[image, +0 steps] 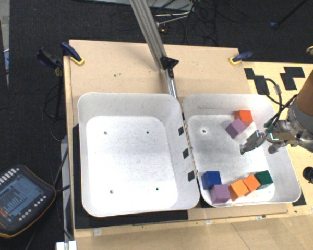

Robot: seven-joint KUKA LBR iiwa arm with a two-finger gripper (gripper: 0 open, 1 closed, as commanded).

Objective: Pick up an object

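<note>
The arm was cut off at right; the jaws (253,144) (opening not discernible) were beside a purple block (235,128).

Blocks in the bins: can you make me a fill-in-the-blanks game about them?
1. All the blocks lie in the ___ bin.
2. The blue block sits right behind a ___ block.
3. The green block touches an ___ block.
4. The end effector hovers just below the other purple block, which touches an ___ block.

Missing words: right; purple; orange; orange
</note>
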